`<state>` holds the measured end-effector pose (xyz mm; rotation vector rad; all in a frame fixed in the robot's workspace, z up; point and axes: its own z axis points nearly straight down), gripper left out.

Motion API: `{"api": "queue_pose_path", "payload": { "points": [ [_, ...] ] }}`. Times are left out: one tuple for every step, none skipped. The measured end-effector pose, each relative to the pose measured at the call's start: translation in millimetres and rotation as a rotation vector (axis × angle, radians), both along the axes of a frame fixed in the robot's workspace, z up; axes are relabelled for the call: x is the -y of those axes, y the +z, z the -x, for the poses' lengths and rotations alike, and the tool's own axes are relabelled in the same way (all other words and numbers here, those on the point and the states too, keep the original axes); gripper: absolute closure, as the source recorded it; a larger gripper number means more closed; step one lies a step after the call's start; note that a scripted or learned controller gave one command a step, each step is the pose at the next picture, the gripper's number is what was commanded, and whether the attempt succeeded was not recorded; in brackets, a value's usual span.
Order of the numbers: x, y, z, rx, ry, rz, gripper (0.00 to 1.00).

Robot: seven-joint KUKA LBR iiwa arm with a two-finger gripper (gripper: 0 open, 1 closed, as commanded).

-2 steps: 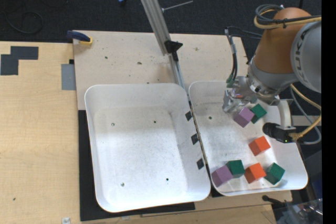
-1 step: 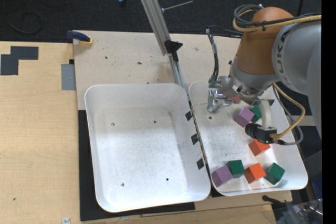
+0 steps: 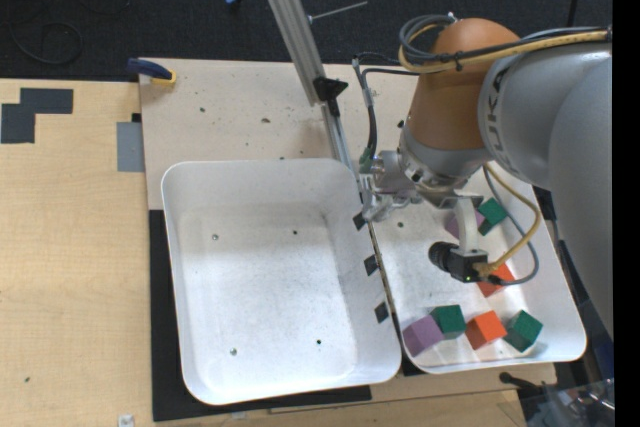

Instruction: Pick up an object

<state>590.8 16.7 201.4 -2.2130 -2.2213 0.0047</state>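
Two white bins sit side by side on the bench, and the work is in the right bin [image 3: 560, 340], where the grey arm with its orange band [image 3: 455, 105] leans in from the right. Near its front edge lie a purple block [image 3: 421, 333], a green cube [image 3: 449, 319], an orange cube [image 3: 486, 328] and another green cube [image 3: 524, 329], close together, the purple and the first green one touching or nearly so. Farther back, a green block [image 3: 491, 213] and an orange-red piece [image 3: 497, 277] peek out beside the wrist and its cables. The left bin [image 3: 200, 215] holds nothing I can make out but dark specks. The gripper [image 3: 382, 200] hangs low over the seam between the bins, at the right bin's back-left corner, and whether it is parted or closed I cannot tell from here; nothing is visibly held. I judge the step to be the approach, with no object chosen yet. Next, I think, the arm needs to travel toward the front cluster and come down over one block. The orange cube looks the easiest target: bright, small, flat-faced, with a little room on its near side, though neighbours crowd it and could be nudged.
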Motion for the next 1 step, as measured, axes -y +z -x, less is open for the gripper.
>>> {"api": "queue_pose_path", "payload": {
  "points": [
    [-46.3,7.5,-1.4,0.003,0.0,0.001,1.0]
  ]
}}
